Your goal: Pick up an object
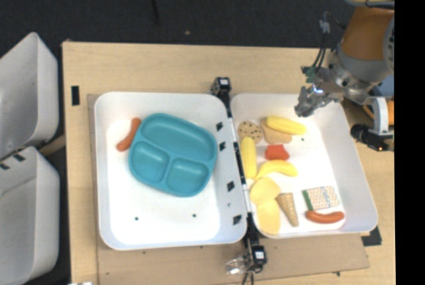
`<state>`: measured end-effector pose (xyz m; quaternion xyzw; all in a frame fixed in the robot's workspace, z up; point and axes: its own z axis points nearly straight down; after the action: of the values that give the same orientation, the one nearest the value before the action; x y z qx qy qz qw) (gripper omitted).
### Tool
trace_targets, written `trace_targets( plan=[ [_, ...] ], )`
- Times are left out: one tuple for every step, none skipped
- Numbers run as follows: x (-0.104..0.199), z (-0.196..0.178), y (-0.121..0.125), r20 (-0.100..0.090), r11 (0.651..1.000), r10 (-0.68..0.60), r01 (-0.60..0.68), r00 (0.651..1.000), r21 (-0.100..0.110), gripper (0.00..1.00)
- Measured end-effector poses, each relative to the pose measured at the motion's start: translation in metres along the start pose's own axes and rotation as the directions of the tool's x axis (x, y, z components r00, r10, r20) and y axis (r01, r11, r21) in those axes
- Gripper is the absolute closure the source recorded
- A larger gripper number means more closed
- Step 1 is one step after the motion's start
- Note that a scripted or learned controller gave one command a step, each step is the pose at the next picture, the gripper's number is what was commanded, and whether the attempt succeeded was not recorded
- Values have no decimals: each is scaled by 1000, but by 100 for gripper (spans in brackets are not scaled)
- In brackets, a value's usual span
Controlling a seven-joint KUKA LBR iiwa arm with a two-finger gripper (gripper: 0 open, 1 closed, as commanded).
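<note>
Two shallow white bins (106, 144) on desk. Gripper (309, 103), finger state cannot be told, hovers over right bin's far edge; approach step, next descend onto yellow plastic banana (285, 125).

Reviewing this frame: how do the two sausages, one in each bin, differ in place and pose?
The left-bin sausage lies beside the teal divided plate, near that bin's left wall; the right-bin sausage lies at the front right corner, just below a patterned packet. The left-bin sausage runs diagonally, its upper end tilted right; the right-bin sausage lies nearly level. The left one looks more orange, the right one redder. Both are slim, small and lying flat.
</note>
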<state>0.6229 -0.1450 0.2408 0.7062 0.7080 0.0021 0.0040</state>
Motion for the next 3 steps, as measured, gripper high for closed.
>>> trace_targets(
  plan=[
    [-1,-1,1,-1,1000,-1,1,1000,6,100],
    [52,-9,-25,-3,1000,-3,3,1000,7,100],
    [93,-15,-46,-4,1000,-3,3,1000,8,100]
  ],
)
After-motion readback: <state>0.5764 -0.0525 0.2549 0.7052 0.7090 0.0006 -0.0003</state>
